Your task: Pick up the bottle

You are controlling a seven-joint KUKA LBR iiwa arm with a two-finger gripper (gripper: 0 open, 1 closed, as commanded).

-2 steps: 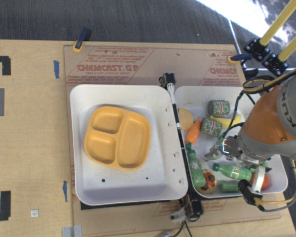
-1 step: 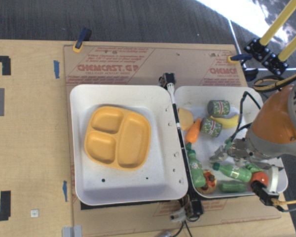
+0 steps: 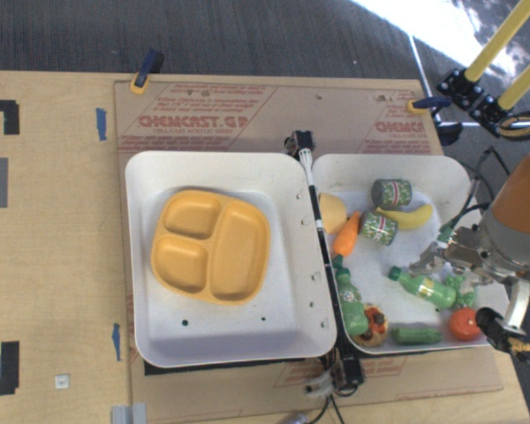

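A green bottle lies on its side in the right bin, cap pointing left. My gripper hangs over the bottle's right end, low in the bin, and hides that end. A second green bottle with a red label lies along the right bin's left wall.
The right bin also holds two green cans, a banana, a carrot, a yellow fruit, a red tomato and a green cucumber. A yellow divided plate sits in the left bin.
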